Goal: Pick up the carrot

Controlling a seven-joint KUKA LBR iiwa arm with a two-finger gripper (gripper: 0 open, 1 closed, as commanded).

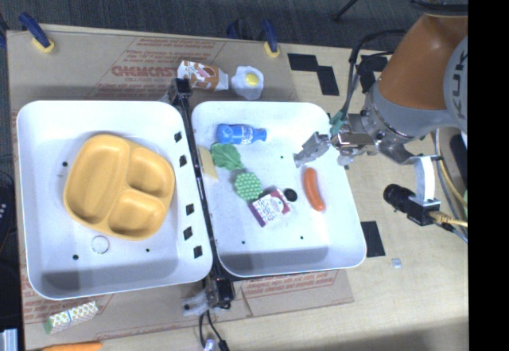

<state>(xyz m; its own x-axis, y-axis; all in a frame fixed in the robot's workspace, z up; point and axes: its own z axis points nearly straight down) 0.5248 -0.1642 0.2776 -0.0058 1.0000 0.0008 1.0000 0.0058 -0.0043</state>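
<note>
Carrot (314, 189) first: we see a short, smooth orange piece with rounded ends, lying flat on the floor of the right bin (238, 258), near that bin's right wall. Its long axis runs almost up and down the picture, with the lower end leaning slightly to the right. Just to its left sits a small dark spot on the bin floor, and beyond that a maroon packet (270, 207), a green knobbly toy (247, 184), a leafy green piece (226, 156) and a blue bottle (239, 134).

We find the gripper (312, 149) above and slightly left of the carrot's upper end, apart from it, with nothing held. Its grey tip is small and blurred, so we cannot tell whether it is open or closed. The arm (417, 63) is cut off at the right.

A yellow divided plate (118, 185) lies in the left bin (32, 182).
</note>
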